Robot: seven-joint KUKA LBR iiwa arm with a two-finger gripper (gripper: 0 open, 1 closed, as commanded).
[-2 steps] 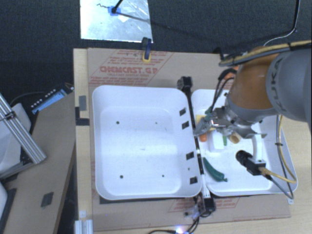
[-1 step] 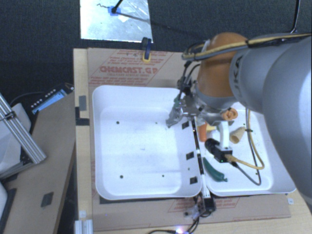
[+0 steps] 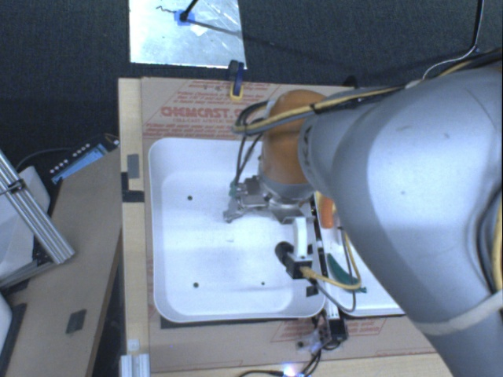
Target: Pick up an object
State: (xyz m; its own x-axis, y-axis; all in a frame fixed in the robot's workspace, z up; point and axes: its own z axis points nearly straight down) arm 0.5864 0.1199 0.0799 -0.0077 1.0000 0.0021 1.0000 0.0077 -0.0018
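Tool point(image 3: 236, 209) mid left bin point(image 3: 169, 234) (walls well apart).

the shallow white plastic bin point(image 3: 196, 234) looks smooth and faintly glossy. the big grey arm point(image 3: 409, 203) has a satin painted sheen. the brown printed cardboard sheet point(image 3: 196, 112) looks matt.

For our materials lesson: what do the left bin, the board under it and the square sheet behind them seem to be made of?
Left bin: likely moulded plastic, smooth white with rounded corners and a soft sheen.
Board: cardboard by its look, matt tan with red print.
Sheet: possibly metal or foil, silvery with uneven glare.
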